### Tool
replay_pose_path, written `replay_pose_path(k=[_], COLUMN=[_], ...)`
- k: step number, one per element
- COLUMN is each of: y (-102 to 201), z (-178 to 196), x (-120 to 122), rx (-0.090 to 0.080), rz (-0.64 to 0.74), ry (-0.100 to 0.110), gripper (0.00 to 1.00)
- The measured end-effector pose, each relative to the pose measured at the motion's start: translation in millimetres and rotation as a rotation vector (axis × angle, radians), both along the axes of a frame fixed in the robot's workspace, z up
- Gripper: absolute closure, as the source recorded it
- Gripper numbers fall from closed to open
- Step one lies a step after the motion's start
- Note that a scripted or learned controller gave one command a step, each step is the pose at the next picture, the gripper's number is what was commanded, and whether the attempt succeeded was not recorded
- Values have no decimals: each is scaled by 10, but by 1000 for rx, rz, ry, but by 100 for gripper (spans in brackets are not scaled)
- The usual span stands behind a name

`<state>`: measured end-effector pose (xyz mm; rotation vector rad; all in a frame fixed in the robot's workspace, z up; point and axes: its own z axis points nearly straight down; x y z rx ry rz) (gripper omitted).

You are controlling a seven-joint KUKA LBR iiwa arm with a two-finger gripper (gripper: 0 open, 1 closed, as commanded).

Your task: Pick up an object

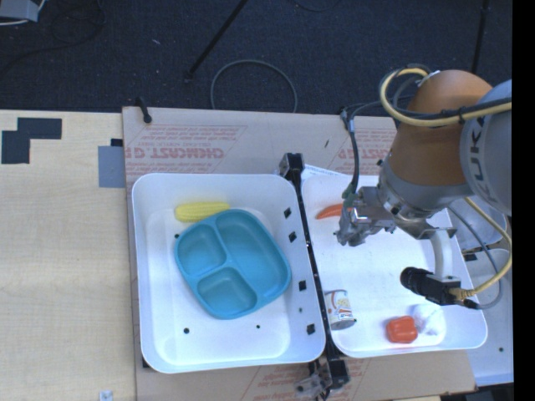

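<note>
Dark floor (125, 40) with cables (252, 78) lies behind the pale wooden bench (58, 257).

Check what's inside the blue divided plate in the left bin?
The blue plate shows three compartments with only bare blue surface inside. The yellow corn lies beside its upper rim, in the left bin, not in the plate. What's underneath the plate is covered.

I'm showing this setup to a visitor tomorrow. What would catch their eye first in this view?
Probably the big blue three-compartment plastic plate lying in the left white bin, with a yellow corn-shaped toy just beyond it. Next, the grey arm's gripper over the right white bin, close to a small orange carrot-like piece, with a small can and an orange-red block near the front.
</note>
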<state>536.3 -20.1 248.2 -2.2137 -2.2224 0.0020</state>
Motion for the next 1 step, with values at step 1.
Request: replay_pose_path(k=[1], y=[604], z=[-90], x=[35], rx=[-1], rz=[1], ry=[1], gripper=[100])
